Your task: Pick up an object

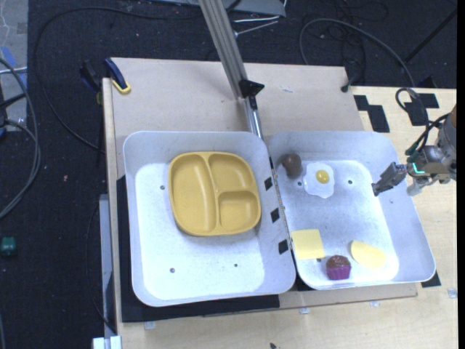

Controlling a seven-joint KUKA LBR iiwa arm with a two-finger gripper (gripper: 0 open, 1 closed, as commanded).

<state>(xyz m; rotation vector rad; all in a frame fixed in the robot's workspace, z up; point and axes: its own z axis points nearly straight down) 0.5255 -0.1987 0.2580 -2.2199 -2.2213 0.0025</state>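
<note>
White bins (152, 267); mustard-yellow divided plate (215, 193); white egg (320, 179) with yellow yolk; pale yellow square (308, 243); purple cupcake (338, 267); brown, perhaps mushroom-like piece (291, 164).

The two bins (145, 267) look like matt white plastic, faintly speckled. The yellow tray (215, 193) in the left one is smooth plastic with a soft sheen. The bench (189, 97) is pale wood, flat and matt. The pole (221, 35) slanting over it is ribbed bare metal. In the right bin, the egg (320, 179) and the yellow square (308, 243) look like smooth toy plastic; the brown lump (291, 164) looks duller. The floor is dark and rough, like carpet.
</note>
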